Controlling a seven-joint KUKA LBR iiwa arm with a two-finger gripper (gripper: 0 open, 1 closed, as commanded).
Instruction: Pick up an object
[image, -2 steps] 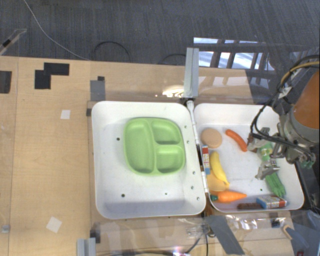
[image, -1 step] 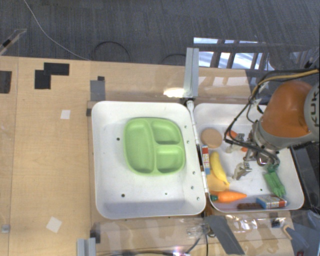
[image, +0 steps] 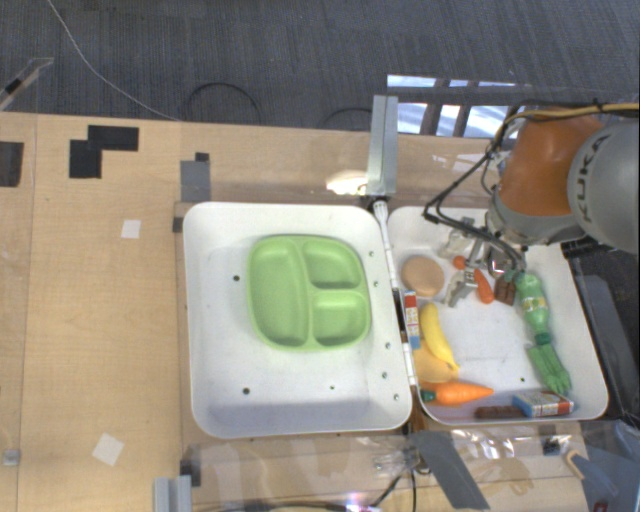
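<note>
The hand (image: 472, 278) sits low in the right bin (image: 590, 400), over a small orange-red item (image: 484, 288); whether its fingers grip cannot be told. Left bin (image: 200, 330): green divided plate (image: 306, 291). Right bin, left to right: tan round object (image: 423, 275), banana (image: 436, 342), carrot (image: 458, 393), green bottle (image: 531, 301)
</note>
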